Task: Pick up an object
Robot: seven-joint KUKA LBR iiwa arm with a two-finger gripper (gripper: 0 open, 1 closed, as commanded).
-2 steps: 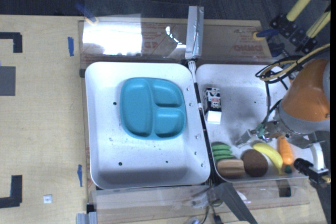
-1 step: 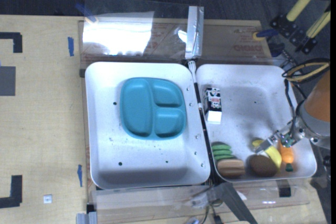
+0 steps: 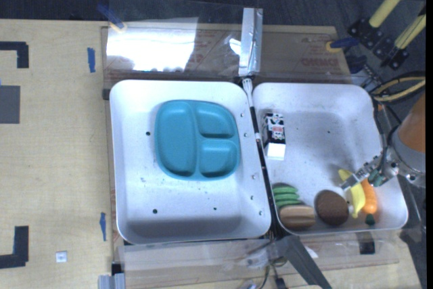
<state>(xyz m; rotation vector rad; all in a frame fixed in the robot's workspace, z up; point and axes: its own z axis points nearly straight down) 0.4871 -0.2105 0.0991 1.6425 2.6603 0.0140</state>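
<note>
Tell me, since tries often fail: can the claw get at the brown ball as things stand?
Probably yes. The claw sits close by in the right bin, and the brown ball lies uncovered, though a bun and banana crowd its sides.

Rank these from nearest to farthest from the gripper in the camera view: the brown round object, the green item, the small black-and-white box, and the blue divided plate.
Measured from the gripper at the right bin's right side:
1. Brown round object, right bin's lower edge, just left of the gripper.
2. Green item, right bin's lower left corner.
3. Black-and-white box, by the divider.
4. Blue divided plate, left bin.

Matt blue plastic tray in a speckled white bin.
</note>
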